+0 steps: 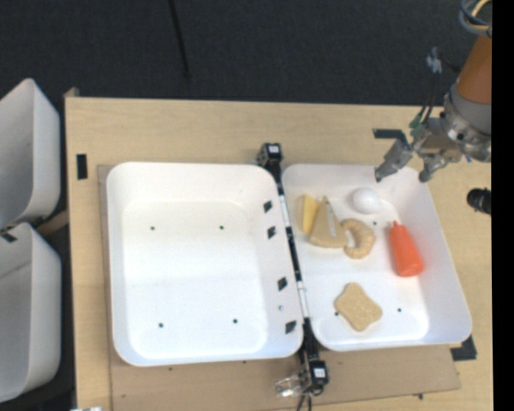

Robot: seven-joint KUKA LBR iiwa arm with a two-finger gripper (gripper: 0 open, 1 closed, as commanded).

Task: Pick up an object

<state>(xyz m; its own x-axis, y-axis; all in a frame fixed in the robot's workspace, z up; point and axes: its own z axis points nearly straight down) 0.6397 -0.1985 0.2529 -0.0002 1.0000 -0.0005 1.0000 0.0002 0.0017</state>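
Above right bin: hand (seemingly open)

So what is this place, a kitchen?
More likely a robot test bench: a robot arm reaches over two white bins on a wooden bench, and the food looks like toys.

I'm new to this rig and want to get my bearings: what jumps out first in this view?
The orange bottle stands out, lying near the right bin's right side. Left of it cluster a white egg, yellow cheese wedge and croissant. The open gripper hangs above that bin's far edge.
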